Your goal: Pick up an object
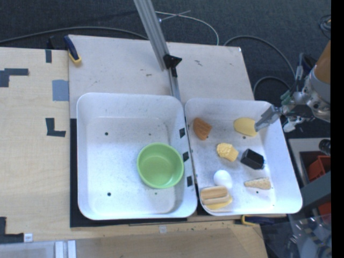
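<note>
White bins (pixel 86 144) on pale wood bench (pixel 27 144), dark, perhaps carpeted, floor (pixel 242 9)

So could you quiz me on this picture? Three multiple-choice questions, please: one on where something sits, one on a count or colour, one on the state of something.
1. Where is the green bowl?
A. In the left bin
B. In the right bin
C. On the wooden bench outside the bins

2. How many things lie in the right bin?
A. Three
B. Seven
C. Ten

3. How does the green bowl stand?
A. Upside down
B. On its side
C. Upright, mouth up

Answers:
1. A: it sits near the lower right corner of the left bin.
2. B: seven small pieces lie apart on the bin floor, among them a black block, a white egg and a hot dog.
3. C: you look straight down into its hollow.
</note>
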{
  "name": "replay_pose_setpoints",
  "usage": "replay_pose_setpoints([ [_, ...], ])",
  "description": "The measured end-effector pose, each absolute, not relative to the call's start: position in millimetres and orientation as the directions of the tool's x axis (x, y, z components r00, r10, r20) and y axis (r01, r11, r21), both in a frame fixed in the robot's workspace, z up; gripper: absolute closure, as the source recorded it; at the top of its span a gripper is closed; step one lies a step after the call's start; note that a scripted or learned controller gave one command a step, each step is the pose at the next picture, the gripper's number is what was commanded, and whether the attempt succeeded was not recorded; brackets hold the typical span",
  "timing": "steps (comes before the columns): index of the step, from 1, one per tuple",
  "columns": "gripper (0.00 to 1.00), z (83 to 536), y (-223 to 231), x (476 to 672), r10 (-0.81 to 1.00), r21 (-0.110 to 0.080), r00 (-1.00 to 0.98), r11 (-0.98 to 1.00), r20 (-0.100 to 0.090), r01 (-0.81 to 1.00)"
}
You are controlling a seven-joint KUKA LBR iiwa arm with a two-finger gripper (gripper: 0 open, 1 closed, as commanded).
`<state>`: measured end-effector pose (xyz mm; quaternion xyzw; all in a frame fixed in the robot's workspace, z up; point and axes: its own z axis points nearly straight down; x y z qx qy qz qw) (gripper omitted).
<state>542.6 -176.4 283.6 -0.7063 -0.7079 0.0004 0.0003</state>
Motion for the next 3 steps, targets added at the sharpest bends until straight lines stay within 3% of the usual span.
replay_pose_setpoints([
  [1, 0.00, 283.7, -176.5, 542.6, 1.000, -0.001, -0.002, 0.002, 0.000, 1.000],
  [3, 0.00, 166.5, -187.2, 533.4, 1.000, -0.007, 0.000, 0.000, 0.001, 1.000],
])
